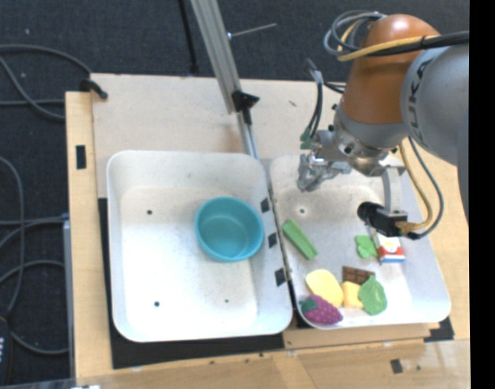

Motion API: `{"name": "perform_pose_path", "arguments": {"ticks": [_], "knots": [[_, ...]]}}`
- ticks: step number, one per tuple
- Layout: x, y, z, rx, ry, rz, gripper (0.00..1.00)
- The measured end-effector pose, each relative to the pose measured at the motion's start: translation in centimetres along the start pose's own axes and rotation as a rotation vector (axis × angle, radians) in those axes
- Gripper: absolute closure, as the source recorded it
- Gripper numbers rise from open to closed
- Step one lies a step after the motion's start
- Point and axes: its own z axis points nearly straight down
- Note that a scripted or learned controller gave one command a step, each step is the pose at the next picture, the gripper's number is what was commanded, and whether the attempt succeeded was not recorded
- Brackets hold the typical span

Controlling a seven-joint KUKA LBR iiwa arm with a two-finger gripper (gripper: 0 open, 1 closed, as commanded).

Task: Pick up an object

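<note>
My gripper (310,173) hangs over the far left part of the right bin (344,197), below the orange wrist band. Nothing shows between its fingers. A green stick-shaped piece (299,239) lies in the bin just below the gripper, apart from it. Toward the bin's near side sit a yellow piece (322,284), a purple grape bunch (321,309), a brown block (356,275), a green leafy piece (373,296), a small green piece (365,245) and a red, white and blue item (390,254).
The left bin (142,298) bears a teal bowl (228,228) near its middle. A metal pole (223,59) slants up from the bins' far junction. A black cable end (375,213) and yellow hoses hang by the arm over the right bin.
</note>
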Motion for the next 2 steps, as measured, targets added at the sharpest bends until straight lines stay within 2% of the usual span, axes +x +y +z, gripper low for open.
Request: {"name": "perform_pose_path", "arguments": {"ticks": [1,2], "knots": [[5.0,-1.4,-0.8,-0.002,0.003,-0.003,1.0],[10.0,-3.4,0.9,0.0,0.0,-0.002,1.0]]}}
